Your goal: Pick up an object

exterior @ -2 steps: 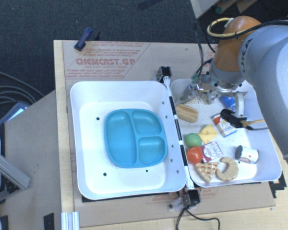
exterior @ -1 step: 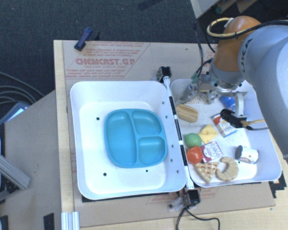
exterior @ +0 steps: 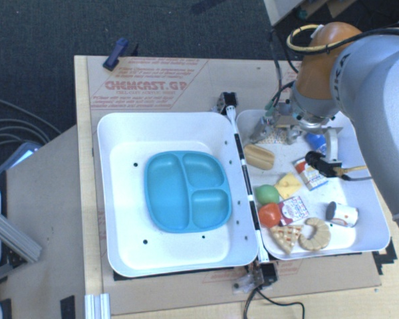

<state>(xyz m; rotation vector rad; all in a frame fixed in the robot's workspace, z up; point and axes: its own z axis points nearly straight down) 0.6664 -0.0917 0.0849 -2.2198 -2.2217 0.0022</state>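
Observation:
My gripper (exterior: 280, 128) hangs low over the far left corner of the right bin (exterior: 371, 230), under the orange wrist band. A tan bread roll (exterior: 259, 156) lies just in front of it, apart from it. Further forward lie a green ball (exterior: 266, 193), a red tomato (exterior: 270, 214), a yellow cheese wedge (exterior: 289, 184), a waffle piece (exterior: 286, 236) and a beige ring-shaped pastry (exterior: 316, 234). A blue object (exterior: 316, 142) sits right of the gripper, partly hidden by the wrist. I see nothing held.
The left bin (exterior: 120, 138) holds a blue divided plate (exterior: 186, 191). A red-and-white carton (exterior: 312, 177), a small packet (exterior: 294, 209) and a white cup (exterior: 343, 214) also lie in the right bin. The grey arm covers the bin's far right.

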